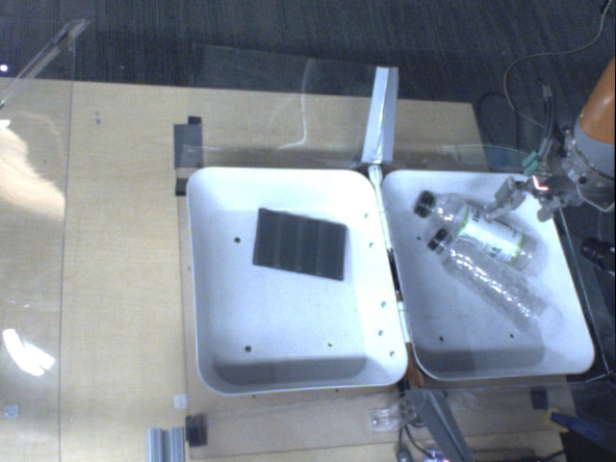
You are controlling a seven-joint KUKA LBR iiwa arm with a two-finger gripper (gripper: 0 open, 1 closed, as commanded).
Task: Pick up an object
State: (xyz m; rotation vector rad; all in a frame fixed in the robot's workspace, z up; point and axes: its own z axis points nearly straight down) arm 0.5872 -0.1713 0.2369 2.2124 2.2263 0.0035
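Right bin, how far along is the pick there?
Nothing looks picked yet. Two clear plastic bottles lie in the right white bin, and a flat black rectangular pad lies in the left white bin. The gripper sits over the right bin's far corner. Grasping and lifting remain.

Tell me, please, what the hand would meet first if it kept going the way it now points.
Probably the upper clear plastic bottle with the green-and-white label, just ahead of the hand in the right white bin; depth is unclear.
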